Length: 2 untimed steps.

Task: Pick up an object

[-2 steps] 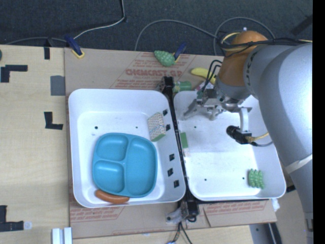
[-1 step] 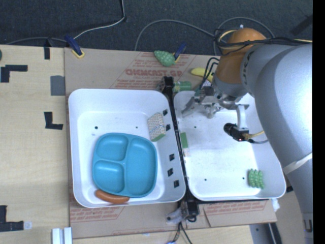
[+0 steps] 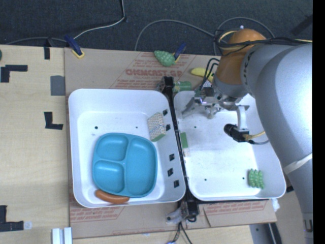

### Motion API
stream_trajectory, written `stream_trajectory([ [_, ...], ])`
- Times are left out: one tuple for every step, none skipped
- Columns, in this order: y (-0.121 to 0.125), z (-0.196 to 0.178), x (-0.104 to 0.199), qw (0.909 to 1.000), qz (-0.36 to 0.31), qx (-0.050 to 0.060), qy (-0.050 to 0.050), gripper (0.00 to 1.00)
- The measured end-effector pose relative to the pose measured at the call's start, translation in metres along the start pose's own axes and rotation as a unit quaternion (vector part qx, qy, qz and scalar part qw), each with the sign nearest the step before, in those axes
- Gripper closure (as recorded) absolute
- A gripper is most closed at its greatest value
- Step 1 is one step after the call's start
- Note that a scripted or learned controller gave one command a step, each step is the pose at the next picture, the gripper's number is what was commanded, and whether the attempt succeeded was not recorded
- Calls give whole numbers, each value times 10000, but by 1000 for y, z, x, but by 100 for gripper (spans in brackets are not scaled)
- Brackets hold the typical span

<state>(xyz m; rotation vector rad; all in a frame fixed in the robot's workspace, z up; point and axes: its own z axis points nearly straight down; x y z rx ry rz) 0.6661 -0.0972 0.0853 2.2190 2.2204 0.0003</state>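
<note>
Camera view: the pincer (image 3: 207, 105) hangs over the right bin (image 3: 223, 187), its state impossible to tell. Nearest candidate, the green block (image 3: 255, 178), lies near that bin's front right corner. Centre above it, then descend vertically.

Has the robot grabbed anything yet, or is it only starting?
Nothing looks picked up yet. The gripper sits low over the far end of the right bin, with nothing visible between its fingers. The blue plate, orange sausage and green toy lie untouched, so the whole pick remains.
</note>
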Motion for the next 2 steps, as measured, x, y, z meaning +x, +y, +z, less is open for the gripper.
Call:
stream_trajectory([
  [0,-10,0,10000,-3,-1,-3,100],
  [-54,-100,81,10000,-11,1,13,100],
])
